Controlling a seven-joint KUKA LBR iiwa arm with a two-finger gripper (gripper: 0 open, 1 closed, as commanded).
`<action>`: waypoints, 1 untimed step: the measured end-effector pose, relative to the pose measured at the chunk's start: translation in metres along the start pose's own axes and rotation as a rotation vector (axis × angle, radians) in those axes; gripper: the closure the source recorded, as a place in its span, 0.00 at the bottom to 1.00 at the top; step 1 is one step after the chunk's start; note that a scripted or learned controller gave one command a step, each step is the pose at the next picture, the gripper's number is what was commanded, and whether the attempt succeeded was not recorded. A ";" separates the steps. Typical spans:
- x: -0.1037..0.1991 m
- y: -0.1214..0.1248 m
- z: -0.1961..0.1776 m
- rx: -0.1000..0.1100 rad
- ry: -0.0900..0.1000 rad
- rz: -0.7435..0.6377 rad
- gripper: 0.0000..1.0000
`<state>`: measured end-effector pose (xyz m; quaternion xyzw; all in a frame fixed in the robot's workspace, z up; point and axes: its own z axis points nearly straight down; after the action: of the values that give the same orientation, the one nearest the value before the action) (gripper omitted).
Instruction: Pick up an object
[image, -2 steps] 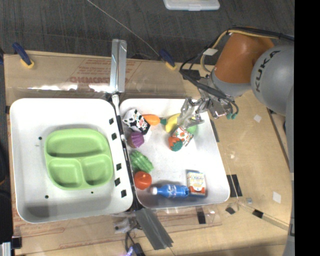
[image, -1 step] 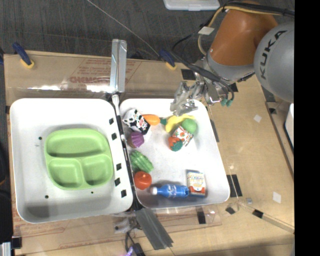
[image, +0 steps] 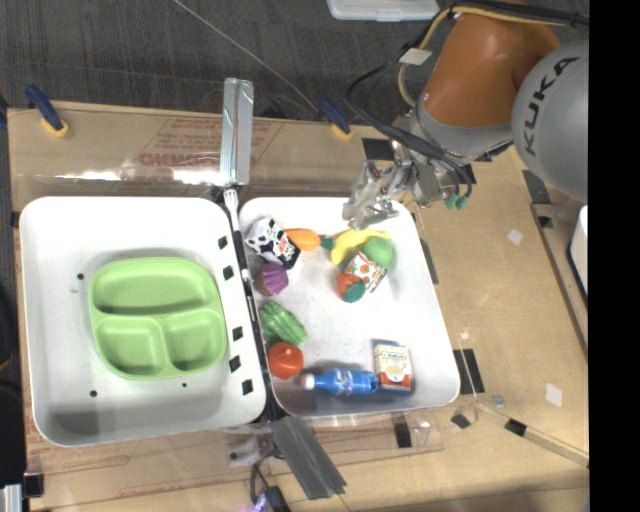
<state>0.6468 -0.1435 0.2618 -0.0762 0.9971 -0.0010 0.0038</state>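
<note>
**Claw hangs over the far edge of the toy bin**

Camera view: two white bins sit side by side on the brown bench. The left bin (image: 60, 330) holds a green divided tray (image: 158, 318), lying flat near its middle. The right bin (image: 430, 330) holds a scatter of small toys.

The arm (image: 500, 70) comes in from about two o'clock, its orange band uppermost in the picture. The gripper (image: 375, 205) sits at the bin's twelve o'clock edge, above the rim. Its metal fingers point down toward the toys, but from this angle I cannot tell how far apart they stand, and nothing can be made out between them.

Just below the gripper, at the bin's one o'clock, lies a yellow banana (image: 352, 241), touching a green round fruit (image: 380, 250). Under these is a small white carton (image: 364, 272) with red and green print, tilted, beside a red-orange ball (image: 347, 289). At eleven o'clock stands a black-and-white cow toy (image: 263, 238) with an orange piece (image: 304, 240) just beside it. A purple toy (image: 273, 279) lies at nine o'clock, against the left wall. Below it come a green ribbed vegetable (image: 283, 323) and a red tomato (image: 285, 360). At six o'clock a blue bottle (image: 343, 381) lies on its side, its end touching a small orange juice box (image: 392, 364) at five o'clock.
</note>
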 end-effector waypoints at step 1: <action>-0.002 -0.044 0.098 -0.006 0.012 -0.218 1.00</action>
<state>0.6561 -0.1870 0.1640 -0.1841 0.9829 0.0012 -0.0023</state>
